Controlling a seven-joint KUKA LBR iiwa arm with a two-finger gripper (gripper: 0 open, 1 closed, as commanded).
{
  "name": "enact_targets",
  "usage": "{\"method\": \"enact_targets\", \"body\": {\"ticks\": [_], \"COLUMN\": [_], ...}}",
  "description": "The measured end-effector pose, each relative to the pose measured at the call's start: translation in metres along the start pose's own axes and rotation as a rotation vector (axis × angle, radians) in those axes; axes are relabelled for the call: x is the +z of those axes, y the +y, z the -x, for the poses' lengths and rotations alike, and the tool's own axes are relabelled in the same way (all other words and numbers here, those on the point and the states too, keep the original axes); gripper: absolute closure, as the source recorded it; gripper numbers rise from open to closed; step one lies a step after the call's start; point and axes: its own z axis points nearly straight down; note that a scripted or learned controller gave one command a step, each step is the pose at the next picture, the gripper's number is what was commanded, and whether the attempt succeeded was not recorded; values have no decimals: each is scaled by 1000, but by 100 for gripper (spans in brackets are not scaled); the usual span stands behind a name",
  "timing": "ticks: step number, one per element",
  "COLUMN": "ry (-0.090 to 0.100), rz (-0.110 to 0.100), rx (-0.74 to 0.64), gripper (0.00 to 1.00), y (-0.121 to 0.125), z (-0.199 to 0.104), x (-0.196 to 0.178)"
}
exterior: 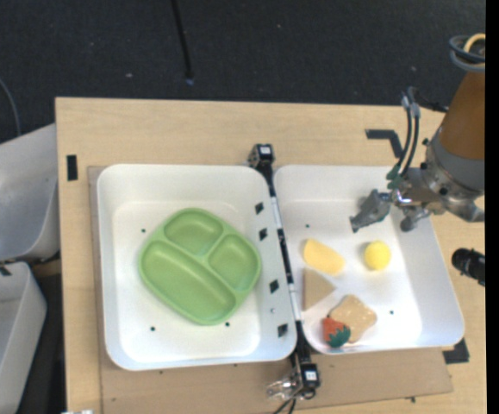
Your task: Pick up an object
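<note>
End effector (385, 210) hangs over the right bin (421, 317), upper part — nothing between its fingers; can't tell if they're spread or pressed together. Nearest candidate is the yellow ball (377, 255), just below it toward the near edge. Yellow oblong piece (323, 256) lies further left, long axis roughly left-right.

Two white bins (111, 317). One green divided plate (199, 266), left bin. Right bin held two yellow pieces (324, 256), one tan wedge (315, 290), one tan-red-green lump (347, 321). One gripper (385, 212).
</note>
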Motion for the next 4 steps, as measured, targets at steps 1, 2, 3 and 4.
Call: {"method": "enact_targets", "body": {"ticks": [1, 2, 3, 4], "ry": [-2, -2, -2, -1], "rz": [12, 8, 6, 6], "rx": [-3, -1, 0, 1], "gripper": [0, 0, 0, 0], "y": [2, -3, -1, -4], "z": [0, 2, 12, 4], "x": [-6, 38, 86, 134]}}
